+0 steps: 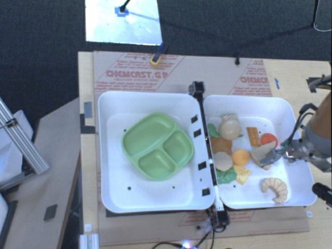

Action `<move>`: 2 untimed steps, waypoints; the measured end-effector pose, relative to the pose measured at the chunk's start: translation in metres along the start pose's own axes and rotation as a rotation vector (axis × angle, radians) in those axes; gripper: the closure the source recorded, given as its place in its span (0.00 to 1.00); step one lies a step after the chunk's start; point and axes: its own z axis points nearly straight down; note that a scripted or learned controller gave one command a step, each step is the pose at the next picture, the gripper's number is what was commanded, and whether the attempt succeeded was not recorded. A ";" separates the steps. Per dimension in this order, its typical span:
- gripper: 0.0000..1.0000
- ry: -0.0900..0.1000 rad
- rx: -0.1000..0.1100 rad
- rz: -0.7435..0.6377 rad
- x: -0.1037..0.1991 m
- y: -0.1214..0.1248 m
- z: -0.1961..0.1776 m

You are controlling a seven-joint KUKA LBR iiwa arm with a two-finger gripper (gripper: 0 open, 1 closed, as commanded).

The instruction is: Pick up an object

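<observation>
Gripper [271, 158]: low in your right bin [290, 108], by its right side; whether it grips, you cannot tell
Toy food: clustered left of it — orange ball [240, 156], croissant [275, 189] nearer you
Left bin [109, 139]: green divided plate [157, 146]

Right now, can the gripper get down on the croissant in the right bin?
Probably yes. The croissant lies alone on bare bin floor near the front of the right bin, apart from the crowded toy food. The gripper hovers just behind it, with nothing between them.
</observation>
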 end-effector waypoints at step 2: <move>1.00 0.000 0.000 0.000 0.000 0.001 0.040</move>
